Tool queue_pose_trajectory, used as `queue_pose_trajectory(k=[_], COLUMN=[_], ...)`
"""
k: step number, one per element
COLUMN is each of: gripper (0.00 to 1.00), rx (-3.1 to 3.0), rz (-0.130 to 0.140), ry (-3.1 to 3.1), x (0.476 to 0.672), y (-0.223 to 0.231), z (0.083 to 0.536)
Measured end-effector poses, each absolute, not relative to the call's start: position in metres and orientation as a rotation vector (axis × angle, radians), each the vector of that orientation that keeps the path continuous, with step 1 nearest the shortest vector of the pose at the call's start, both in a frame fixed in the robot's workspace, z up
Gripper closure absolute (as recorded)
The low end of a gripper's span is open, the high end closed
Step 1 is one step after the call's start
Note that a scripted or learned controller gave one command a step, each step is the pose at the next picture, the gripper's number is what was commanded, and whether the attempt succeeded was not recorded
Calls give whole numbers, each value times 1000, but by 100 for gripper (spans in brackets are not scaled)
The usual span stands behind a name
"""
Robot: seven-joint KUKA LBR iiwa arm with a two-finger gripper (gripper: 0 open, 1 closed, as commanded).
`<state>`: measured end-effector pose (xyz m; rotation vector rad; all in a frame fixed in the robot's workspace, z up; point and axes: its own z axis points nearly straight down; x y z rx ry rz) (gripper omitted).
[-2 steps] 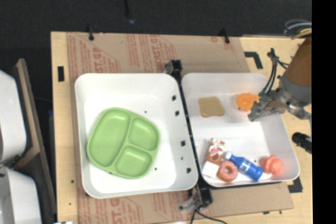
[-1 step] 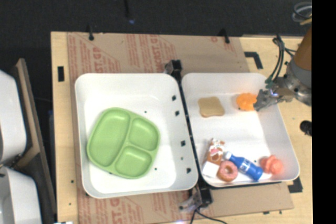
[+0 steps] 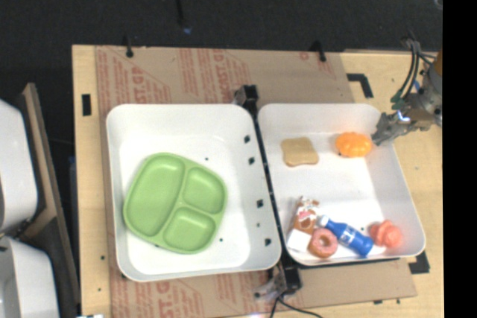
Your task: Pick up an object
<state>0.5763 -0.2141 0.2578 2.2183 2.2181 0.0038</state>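
You see red printing on the cardboard (image 3: pixel 171 78) covering the desk, too blurred to read. The end effector (image 3: pixel 387 129) hangs at the right bin's (image 3: pixel 387 190) far right edge, beside the orange toy (image 3: pixel 352 144); its opening cannot be told.

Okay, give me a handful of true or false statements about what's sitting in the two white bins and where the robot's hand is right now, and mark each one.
1. The green divided plate lies in the left bin. True.
2. The orange object sits at the near edge of the right bin. False: it lies toward the far right corner.
3. The hand is at the right bin's far right corner, beside the orange object. True.
4. The tan bread slice rests on the green plate. False: it lies in the right bin.
5. The blue bottle lies near the donut. True.
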Motion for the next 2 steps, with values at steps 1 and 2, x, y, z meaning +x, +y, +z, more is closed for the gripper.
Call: queue_pose_trajectory(k=[1,2], gripper=[100,100], rx=[2218,2217], rz=[1,1], ry=[2225,2224], x=[588,587], y=[-165,-112], z=[247,254])
